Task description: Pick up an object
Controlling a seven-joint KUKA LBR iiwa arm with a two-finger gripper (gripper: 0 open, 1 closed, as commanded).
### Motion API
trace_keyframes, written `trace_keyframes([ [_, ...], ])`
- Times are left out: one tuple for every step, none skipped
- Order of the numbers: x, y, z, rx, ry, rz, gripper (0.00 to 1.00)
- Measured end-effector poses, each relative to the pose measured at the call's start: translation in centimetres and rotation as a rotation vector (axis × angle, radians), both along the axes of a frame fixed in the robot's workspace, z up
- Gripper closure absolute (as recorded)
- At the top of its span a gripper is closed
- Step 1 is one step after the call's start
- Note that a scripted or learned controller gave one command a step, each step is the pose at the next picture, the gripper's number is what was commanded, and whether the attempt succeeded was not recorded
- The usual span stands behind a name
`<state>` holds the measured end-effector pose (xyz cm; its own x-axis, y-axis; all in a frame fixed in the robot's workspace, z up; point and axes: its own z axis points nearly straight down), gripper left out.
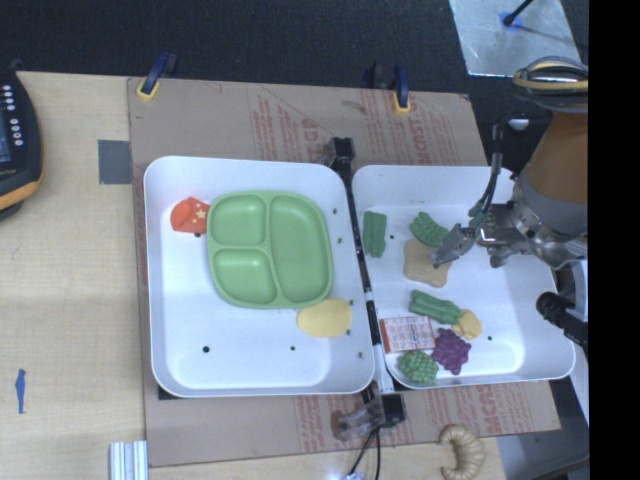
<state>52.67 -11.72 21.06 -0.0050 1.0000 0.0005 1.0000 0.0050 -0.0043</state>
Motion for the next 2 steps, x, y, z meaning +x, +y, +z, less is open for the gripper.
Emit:
trace_keyframes([
  [2.9,1.7,-9.1,0.0,0.002,0.003,0.0],
  [8.1,0.3,-11.9,-0.002,-0.006,0.003,0.0],
])
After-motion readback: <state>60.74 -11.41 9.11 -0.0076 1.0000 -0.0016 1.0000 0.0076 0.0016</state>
